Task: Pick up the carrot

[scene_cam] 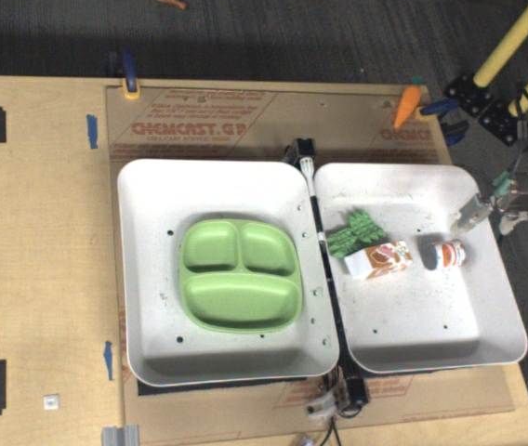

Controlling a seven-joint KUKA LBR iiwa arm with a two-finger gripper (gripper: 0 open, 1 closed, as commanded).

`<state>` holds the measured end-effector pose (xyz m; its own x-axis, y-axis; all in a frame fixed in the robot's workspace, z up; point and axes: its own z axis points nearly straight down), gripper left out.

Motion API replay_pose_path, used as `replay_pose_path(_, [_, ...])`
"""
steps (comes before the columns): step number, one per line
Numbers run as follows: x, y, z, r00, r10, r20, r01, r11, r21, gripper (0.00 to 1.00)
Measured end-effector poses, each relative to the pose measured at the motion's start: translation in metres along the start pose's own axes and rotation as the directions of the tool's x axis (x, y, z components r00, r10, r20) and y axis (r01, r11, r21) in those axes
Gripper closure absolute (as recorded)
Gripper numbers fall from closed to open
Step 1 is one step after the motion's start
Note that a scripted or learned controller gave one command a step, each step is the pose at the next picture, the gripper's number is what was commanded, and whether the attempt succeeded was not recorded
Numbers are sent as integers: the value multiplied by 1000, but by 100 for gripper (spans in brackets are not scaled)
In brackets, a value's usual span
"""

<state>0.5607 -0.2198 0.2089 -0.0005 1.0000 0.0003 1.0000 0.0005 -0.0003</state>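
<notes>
The carrot [404, 110] is a small orange toy with a green top. It lies on the brown board just beyond the far rim of the right bin [496, 342], outside both bins. My gripper [488, 217] hangs over the right bin's far right corner, below and to the right of the carrot. Its two fingers stand apart, open, with nothing between them.
In the right bin lie a green leafy toy [351, 231], a small carton [378, 259] and a can [442, 254]. The left bin [143, 277] holds a green divided plate [241, 274]. A blue clamp [438, 109] sits beside the carrot. A yellow pole [515, 33] slants at top right.
</notes>
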Motion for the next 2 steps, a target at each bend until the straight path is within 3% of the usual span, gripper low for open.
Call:
replay_pose_path(1, [104, -46, 115, 971, 238, 1, -238, 971, -1, 0])
replay_pose_path(2, [124, -75, 119, 859, 512, -5, -512, 859, -21, 0])
